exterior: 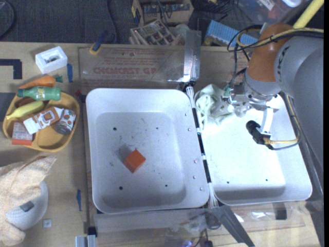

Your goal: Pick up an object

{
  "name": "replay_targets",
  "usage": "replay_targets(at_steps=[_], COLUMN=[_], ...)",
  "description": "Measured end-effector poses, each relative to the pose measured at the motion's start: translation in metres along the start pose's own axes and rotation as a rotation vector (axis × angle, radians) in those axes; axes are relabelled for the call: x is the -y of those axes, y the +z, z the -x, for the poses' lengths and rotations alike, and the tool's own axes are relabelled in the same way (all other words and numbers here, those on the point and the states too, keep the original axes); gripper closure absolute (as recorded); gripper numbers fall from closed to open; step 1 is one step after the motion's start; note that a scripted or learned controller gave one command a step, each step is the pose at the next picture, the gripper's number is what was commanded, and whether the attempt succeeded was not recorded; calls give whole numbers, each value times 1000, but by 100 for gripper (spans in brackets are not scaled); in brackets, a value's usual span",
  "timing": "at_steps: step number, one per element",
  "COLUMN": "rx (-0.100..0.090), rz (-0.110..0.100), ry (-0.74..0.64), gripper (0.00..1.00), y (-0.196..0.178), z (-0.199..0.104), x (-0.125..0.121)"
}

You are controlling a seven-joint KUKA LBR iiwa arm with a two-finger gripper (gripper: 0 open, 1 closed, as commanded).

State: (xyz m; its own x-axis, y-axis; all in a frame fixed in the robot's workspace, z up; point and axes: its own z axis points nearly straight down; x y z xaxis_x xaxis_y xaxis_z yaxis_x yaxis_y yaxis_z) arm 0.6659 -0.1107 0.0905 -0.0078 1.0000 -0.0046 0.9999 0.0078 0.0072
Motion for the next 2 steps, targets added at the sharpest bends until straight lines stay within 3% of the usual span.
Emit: replay_targets(at_steps=[1, 2], rx=[-3, -2], rz=[-1, 0], ry=[-153, -386], gripper=[0, 0], y=[-1, -6], z=[40, 0], x=[15, 5])
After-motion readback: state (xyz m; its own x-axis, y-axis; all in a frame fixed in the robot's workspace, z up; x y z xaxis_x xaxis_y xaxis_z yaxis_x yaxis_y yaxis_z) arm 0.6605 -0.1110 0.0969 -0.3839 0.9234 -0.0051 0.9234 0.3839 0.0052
